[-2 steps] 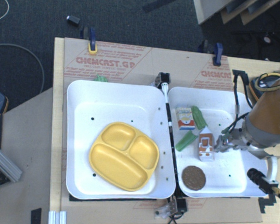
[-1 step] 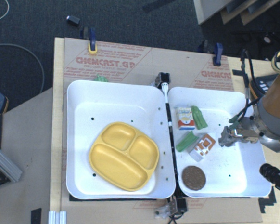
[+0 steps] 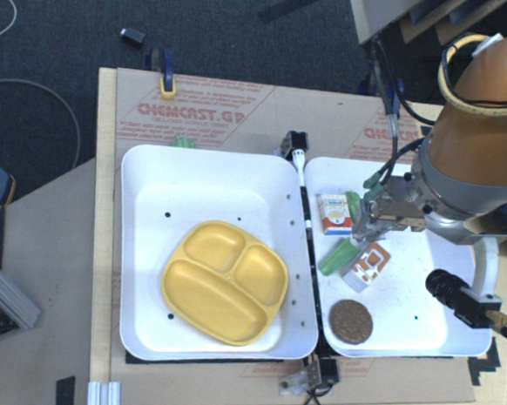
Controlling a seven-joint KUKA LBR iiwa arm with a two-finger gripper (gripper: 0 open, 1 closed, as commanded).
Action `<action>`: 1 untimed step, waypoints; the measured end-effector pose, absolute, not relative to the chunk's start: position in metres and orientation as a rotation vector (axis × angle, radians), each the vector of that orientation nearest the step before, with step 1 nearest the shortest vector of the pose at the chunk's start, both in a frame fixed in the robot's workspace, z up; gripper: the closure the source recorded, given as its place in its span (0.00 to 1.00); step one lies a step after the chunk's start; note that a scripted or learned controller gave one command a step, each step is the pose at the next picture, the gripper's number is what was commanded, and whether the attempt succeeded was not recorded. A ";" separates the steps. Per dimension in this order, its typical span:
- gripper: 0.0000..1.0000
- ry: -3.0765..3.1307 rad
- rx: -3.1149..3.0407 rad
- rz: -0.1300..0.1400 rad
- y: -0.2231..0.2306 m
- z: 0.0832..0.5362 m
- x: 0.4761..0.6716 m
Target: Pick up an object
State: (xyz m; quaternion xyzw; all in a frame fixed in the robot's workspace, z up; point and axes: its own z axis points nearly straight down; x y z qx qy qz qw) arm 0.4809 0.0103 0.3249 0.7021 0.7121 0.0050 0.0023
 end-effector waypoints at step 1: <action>1.00 2.229 2.207 0.017 0.079 0.403 0.480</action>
